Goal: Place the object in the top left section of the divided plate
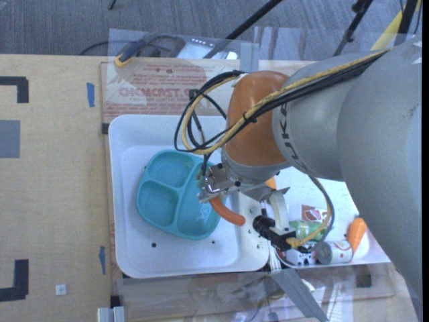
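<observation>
A: How far along is the job?

B: Not finished, by my reading. The teal plastic divided plate (175, 202) lies in the left white shallow bin (127, 180), left of centre in the frame, and all its sections look bare. The orange carrot-shaped object (226, 212) sits at the plate's right edge, just below the hand (209, 185), with its tip hanging out over the bin floor.

A: Is the hand holding it?

B: I cannot tell. The metal parts of the hand are small and crowded under the grey arm with its orange band (258, 123), and I can't see whether it is wide or narrow, or whether the carrot is between anything.

A: What is left, then?

B: The carrot has to end up in the plate's top left section, which lies further left and up in the frame from where it is. That section is open to reach.

A: And the surroundings?

B: The bins rest on a pale wooden counter (53, 180) with blue tape marks. The right bin (258, 250) holds small clutter, another orange carrot-like piece (357, 233) among it. At the top of the frame is grey carpet floor (60, 12) with dark stand legs.
</observation>
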Available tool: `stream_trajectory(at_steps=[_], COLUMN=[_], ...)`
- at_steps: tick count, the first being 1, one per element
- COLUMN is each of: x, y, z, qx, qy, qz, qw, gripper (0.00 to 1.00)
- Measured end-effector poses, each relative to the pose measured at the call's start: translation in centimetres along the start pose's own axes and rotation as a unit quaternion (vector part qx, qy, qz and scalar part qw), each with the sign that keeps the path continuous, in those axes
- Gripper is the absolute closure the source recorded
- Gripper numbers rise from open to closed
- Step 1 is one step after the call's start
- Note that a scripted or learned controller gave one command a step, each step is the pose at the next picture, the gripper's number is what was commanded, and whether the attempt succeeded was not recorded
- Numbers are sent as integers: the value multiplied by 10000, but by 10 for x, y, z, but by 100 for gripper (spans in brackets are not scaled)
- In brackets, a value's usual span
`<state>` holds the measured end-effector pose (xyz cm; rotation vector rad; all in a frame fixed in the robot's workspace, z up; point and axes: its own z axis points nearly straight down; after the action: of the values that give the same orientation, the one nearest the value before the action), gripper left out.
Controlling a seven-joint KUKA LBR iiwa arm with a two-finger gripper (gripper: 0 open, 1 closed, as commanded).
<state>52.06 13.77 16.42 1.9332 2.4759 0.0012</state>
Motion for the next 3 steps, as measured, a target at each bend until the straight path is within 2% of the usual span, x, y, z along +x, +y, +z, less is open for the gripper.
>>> stream_trajectory(at_steps=[1,2,3], x=[-3,29,-8], y=[11,-27,9], z=[30,-24,-42], qx=[18,11,-7], qy=[4,2,-5], qz=[-609,-1277,-1756], qw=[9981,9918,9845], gripper=[100,100,100])
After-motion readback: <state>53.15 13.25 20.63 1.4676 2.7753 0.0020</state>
